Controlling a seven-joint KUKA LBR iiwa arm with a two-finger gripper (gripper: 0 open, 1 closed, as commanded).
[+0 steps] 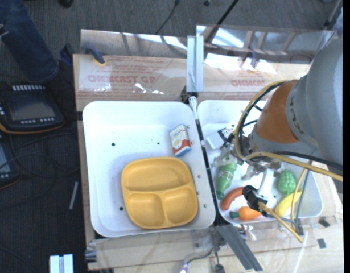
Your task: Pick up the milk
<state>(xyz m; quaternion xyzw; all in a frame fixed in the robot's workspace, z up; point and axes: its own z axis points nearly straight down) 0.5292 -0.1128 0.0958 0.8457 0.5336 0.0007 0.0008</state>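
Note:
The milk is a small white carton with a red and blue end. It lies in the left bin, close to that bin's right wall and just behind the yellow plate. My gripper hangs low over the middle of the right bin, under the grey arm and its orange band, among cables. It is to the right of the milk, on the other side of the wall between the bins, and apart from the carton.
The yellow three-part plate fills the left bin's front. The right bin holds a green bottle, a red chili, a carrot, a yellow fruit and a green item. Cardboard lies behind the bins.

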